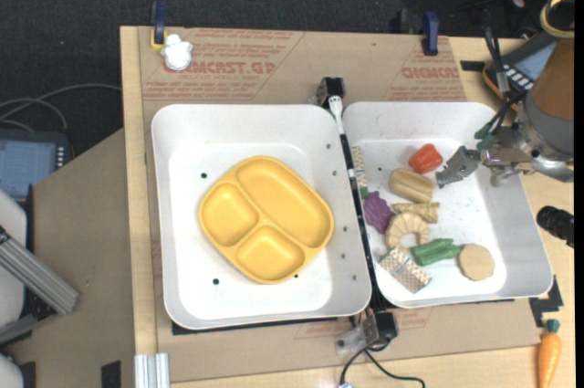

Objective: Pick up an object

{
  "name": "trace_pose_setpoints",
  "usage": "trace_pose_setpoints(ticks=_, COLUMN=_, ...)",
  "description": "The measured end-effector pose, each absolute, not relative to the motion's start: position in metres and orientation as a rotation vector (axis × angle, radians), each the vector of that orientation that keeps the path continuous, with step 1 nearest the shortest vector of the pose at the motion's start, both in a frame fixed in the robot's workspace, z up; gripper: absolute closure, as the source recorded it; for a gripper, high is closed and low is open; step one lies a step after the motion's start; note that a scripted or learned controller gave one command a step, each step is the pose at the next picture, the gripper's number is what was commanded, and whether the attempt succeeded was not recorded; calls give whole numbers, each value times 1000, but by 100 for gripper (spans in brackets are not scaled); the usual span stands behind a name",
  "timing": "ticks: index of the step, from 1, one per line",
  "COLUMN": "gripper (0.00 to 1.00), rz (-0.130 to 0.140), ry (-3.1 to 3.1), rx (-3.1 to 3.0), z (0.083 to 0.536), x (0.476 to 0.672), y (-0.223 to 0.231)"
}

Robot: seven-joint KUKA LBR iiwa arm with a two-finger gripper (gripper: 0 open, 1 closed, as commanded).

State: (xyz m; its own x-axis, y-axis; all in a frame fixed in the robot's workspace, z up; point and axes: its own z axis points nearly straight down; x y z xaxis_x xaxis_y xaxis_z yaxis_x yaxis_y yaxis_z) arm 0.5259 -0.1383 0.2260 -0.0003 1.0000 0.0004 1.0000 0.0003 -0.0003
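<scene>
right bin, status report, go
Gripper open, low over right bin, holding nothing. Red toy just left of fingertips, tan roll below. Nothing blocking.

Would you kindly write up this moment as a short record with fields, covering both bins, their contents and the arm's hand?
left bin: holds a yellow divided plate, three compartments
right bin: holds a cluster of small toy foods
items in right bin: red piece, tan roll, purple piece, croissant, green piece, round tan cookie, checkered packet
hand: over the right bin, just right of the red piece and tan roll
grasp: nothing visible between the fingers
outside bins: carrot at the bench's lower right corner
</scene>
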Motion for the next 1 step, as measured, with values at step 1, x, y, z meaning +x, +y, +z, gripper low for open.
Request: trace_pose_setpoints(ticks=1, gripper=0, rz=1, ry=-2217, rx=-2221, z=83, x=478, y=-122)
